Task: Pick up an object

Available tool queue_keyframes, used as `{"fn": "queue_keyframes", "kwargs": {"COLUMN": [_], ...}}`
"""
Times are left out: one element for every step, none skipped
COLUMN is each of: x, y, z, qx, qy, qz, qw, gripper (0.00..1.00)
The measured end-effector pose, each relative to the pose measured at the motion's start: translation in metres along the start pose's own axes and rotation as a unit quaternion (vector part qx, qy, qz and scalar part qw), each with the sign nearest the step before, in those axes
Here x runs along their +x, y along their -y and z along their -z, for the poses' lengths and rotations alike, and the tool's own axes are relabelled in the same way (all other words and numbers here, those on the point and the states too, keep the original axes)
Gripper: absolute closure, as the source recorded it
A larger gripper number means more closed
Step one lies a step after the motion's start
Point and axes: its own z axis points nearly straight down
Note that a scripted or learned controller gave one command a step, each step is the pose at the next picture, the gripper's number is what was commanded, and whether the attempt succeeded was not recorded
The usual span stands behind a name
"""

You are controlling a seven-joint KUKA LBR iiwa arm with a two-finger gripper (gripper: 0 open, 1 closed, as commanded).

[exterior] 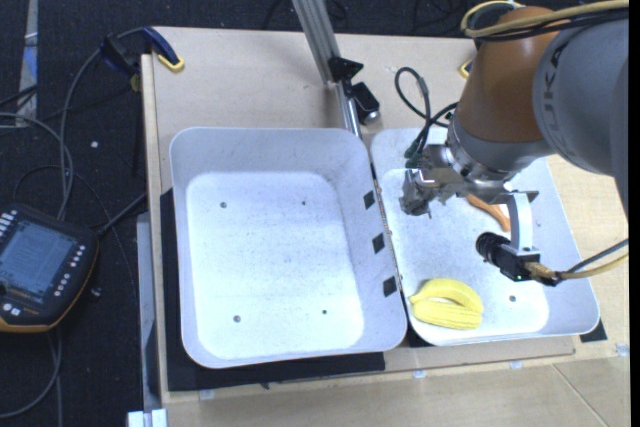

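A yellow banana-shaped object (447, 303) lies at the front of the right bin (560, 315). An orange object (489, 208) lies near the bin's middle, partly hidden under the wrist. My gripper (417, 193) hangs low over the left part of the right bin, close to the divider wall. It is behind and above the yellow object and to the left of the orange one. Nothing can be seen held in it.
The left bin (200, 155) stands beside the right one, sharing a raised middle wall. A black fitting with a cable (503, 256) hangs off the wrist over the right bin. A slanted metal pole (312, 5) rises behind the bins.
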Motion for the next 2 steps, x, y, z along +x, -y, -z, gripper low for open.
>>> {"fn": "queue_keyframes", "kwargs": {"x": [0.058, 0.116], "y": [0.004, 0.005], "z": [-0.005, -0.006], "qx": [0.001, 0.001], "qy": [0.000, 0.000], "qz": [0.000, 0.000], "qw": [1.0000, 1.0000], "gripper": [1.00, 1.00]}}
